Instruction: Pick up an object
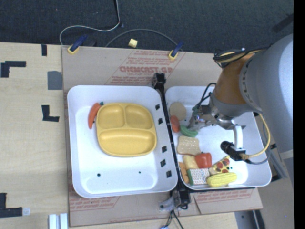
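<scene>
The tool (194,122) hangs over the right bin (257,175); I cannot tell its state. At its 6 o'clock lies a bread slice (188,146), probably light, stiff plastic; grip across its edges.

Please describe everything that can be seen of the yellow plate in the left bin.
The yellow plate is a divided tray of plastic look, with rounded corners and three compartments: two smaller ones on the far side and one wide one on the near side. All three look bare. It lies flat, right side up, on the floor of the left bin, toward the far part. An orange carrot-like toy lies at its left edge, seeming to touch the rim. The gripper is apart from it, in the right bin.
</scene>
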Action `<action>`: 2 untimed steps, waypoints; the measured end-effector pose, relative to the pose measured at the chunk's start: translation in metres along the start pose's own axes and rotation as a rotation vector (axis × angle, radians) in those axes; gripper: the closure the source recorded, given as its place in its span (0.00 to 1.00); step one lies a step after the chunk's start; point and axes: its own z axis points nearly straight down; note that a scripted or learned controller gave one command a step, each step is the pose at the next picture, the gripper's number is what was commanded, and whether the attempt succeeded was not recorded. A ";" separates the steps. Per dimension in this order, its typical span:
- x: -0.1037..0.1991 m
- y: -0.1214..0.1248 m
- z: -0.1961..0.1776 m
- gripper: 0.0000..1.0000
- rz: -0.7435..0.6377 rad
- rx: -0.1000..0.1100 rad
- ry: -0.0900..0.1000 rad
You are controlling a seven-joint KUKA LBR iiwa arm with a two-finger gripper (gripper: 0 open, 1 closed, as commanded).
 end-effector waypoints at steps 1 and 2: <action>0.016 -0.054 -0.063 1.00 -0.001 0.009 0.005; 0.016 -0.053 -0.060 0.00 -0.002 0.011 0.005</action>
